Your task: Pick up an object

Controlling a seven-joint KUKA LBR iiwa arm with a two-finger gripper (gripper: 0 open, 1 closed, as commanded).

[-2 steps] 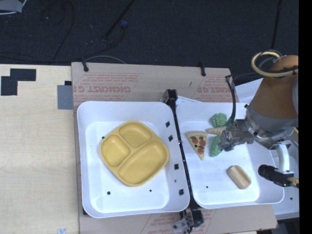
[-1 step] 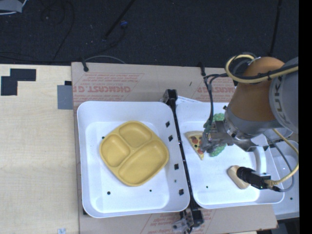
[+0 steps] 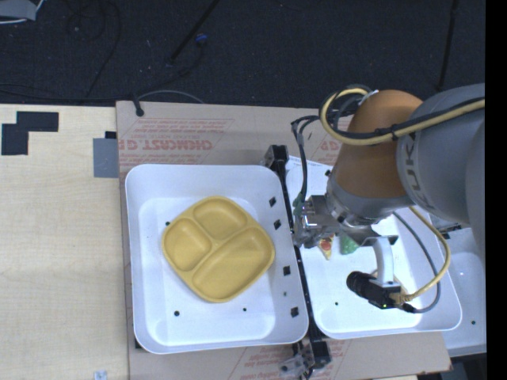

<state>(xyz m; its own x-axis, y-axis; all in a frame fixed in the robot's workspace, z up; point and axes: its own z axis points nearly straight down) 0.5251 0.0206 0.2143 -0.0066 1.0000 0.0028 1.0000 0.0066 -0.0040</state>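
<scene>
Small red-and-green objects (image 3: 337,246) lie in the right bin (image 3: 444,319), just under my wrist; light, probably soft, best pinched across their narrow sides. My claw (image 3: 329,236) hangs over them, its state untellable.

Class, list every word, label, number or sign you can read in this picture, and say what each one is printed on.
Red lettering on the brown cardboard sheet behind the two white bins: printed upside down and blurred, not readable for certain.
Red print on the cardboard's front edge: too small to read.
Divided yellow plastic plate, left white bin: no text.
</scene>
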